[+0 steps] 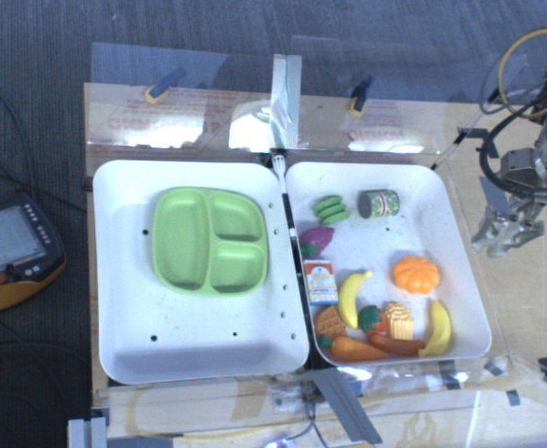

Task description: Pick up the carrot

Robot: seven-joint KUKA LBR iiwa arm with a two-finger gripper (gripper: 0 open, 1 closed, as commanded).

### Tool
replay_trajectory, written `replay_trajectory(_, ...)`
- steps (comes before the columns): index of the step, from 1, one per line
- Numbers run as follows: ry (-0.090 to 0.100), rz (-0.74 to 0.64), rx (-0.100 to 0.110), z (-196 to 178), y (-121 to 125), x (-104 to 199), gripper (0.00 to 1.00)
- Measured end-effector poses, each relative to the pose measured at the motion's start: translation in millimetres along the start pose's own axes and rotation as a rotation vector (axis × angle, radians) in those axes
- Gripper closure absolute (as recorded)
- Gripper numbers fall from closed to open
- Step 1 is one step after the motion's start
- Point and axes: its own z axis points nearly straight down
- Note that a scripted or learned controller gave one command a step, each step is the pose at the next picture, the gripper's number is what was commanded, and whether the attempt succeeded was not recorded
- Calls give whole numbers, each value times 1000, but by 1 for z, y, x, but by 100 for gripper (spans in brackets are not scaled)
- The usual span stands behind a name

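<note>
The gripper hangs over the tan tabletop, right of the right bin; whether its fingers are parted cannot be told. The carrot lies at that bin's near edge, and dark grey carpet surrounds the tabletop.

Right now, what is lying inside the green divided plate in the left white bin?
Nothing can be seen in the green divided plate: all three compartments look bare. The patch of left white bin floor beneath the plate is covered.

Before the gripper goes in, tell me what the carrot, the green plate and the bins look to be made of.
Carrot: probably moulded plastic toy, smooth orange, uniform colour with a slight sheen.
Green plate: likely hard plastic, matte to satin, one even pale green with moulded compartment ridges.
Bins: seemingly thin formed plastic, glossy white, with rounded corners and bright glare at the rims.
</note>
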Motion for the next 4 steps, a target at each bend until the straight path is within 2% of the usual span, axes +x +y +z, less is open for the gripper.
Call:
replay_trajectory(1,0,30,-9,143,49,17,100)
replay_trajectory(2,1,-185,7,32,41,15,100)
replay_trajectory(3,0,-439,5,-76,37,13,100)
replay_trajectory(4,-4,-520,-4,-1,48,14,100)
